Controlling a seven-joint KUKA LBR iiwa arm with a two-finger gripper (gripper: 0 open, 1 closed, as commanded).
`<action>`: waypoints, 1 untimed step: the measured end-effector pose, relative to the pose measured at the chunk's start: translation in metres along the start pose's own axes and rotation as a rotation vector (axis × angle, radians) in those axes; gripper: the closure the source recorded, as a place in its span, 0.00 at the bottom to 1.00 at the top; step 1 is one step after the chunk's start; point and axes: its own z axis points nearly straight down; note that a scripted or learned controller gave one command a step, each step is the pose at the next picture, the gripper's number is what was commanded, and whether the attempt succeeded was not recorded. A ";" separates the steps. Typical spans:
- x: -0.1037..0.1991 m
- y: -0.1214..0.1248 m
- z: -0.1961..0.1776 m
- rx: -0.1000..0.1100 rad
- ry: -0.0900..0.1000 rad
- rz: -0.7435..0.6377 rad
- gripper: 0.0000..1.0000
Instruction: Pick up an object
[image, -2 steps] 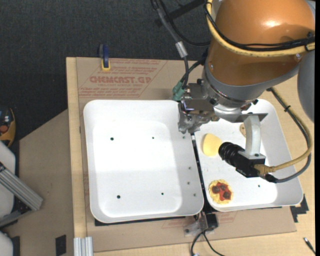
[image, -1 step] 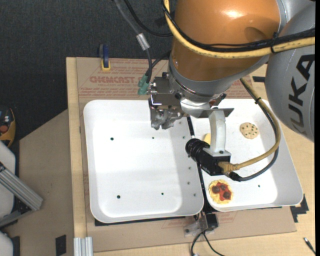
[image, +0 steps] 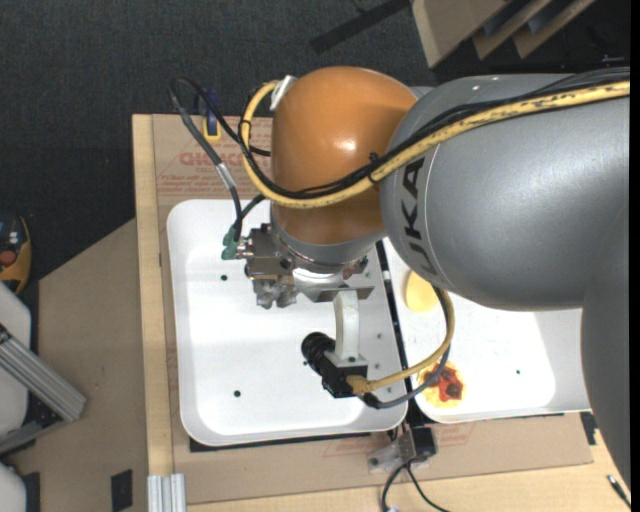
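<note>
Main risk: you may close on nothing. The gripper hangs over the left bin, while both things you could pick lie in the right bin.
Cause: bare white floor shows all round the gripper, and whatever sits directly under the orange wrist is hidden from you.
Second risk: a descent from here would likely meet the bin floor rather than an object.
Grip state: you cannot tell whether it is spread or closed, because the wrist covers it.
Left bin: two small dark specks on the floor, and nothing else you can make out.
Right bin: a pale yellow thing by its left wall, partly under the arm, and a small red-and-orange thing in its near-left corner.
Task's thing: most likely either right-bin item. Both lie apart from the gripper, across the wall between the bins.
</note>
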 end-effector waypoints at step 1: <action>0.003 -0.014 -0.033 -0.013 0.006 -0.002 1.00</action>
